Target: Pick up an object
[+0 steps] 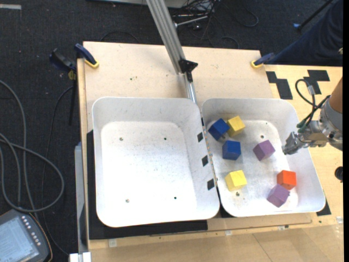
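Tool (289, 145) sits low over the right bin's (305, 168) right side; can't tell its grip state. Nearest purple cube (264, 149) lies just left of it, apart. Orange cube (286, 178) lies below the tool, near.

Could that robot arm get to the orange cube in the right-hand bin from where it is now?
Probably yes. The gripper hangs over the right bin's right side, and the orange cube lies just below it in the view. Nothing sits on top of the cube, though a purple cube lies right beside it.
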### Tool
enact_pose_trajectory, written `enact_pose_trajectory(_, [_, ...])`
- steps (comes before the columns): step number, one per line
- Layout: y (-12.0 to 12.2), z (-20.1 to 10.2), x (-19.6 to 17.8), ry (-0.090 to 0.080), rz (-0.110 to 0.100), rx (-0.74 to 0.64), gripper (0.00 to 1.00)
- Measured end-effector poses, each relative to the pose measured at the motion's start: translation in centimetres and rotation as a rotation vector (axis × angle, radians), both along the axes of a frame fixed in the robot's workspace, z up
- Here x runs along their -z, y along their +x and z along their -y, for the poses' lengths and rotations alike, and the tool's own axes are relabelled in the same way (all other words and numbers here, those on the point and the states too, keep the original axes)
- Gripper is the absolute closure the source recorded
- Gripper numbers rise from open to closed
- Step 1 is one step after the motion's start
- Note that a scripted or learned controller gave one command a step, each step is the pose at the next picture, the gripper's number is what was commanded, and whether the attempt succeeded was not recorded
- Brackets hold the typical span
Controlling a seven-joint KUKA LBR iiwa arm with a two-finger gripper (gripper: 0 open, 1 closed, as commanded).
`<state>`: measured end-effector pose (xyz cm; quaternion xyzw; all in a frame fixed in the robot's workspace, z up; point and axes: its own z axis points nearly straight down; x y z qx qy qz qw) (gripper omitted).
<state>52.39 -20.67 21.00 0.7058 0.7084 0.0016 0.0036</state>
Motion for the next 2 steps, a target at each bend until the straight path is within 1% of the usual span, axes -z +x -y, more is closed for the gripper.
enact_pose_trajectory(1, [0.2,0.0,-5.3,-0.001,0.001,0.000,1.00])
enact_pose_trajectory(2, [0.0,-5.4,-3.9,0.004,-0.008,-0.004,1.00])
